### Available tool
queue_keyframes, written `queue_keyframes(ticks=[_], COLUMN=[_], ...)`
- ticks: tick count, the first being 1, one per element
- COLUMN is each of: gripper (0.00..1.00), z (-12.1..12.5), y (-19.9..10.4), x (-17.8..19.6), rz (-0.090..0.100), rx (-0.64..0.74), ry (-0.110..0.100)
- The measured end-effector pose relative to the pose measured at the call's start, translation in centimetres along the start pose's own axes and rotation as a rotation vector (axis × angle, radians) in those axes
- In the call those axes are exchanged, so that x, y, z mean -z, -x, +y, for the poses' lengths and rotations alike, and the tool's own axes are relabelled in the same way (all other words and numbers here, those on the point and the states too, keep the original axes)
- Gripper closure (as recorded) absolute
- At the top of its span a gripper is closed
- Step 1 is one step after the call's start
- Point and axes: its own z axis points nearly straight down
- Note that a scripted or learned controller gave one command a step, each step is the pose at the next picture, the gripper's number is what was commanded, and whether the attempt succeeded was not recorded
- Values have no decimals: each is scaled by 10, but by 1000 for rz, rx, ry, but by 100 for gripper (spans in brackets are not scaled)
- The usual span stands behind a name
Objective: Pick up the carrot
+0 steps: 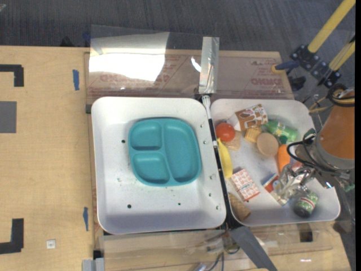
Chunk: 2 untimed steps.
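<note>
Here, arm (338,137) low over right bin (327,210), tool (293,182) beside carrot (282,157)

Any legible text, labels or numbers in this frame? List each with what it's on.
None can be read.
Red print on the clear plastic sheet behind the bins: too blurred.
Print on the small red-and-white carton in the right bin: too small.
Picture on the brown-and-white carton: no readable words.

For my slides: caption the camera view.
Gripper low in the right bin beside the carrot; teal tray in the left bin.
</note>
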Motion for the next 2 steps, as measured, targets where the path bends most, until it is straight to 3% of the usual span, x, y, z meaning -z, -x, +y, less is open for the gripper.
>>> queue_keyframes(ticks=[1,2], gripper=[100,100], z=[-45,-36], y=[46,15], x=[-11,-10], rz=[-26,-44], rx=[-374,-88], ry=[-18,-37])
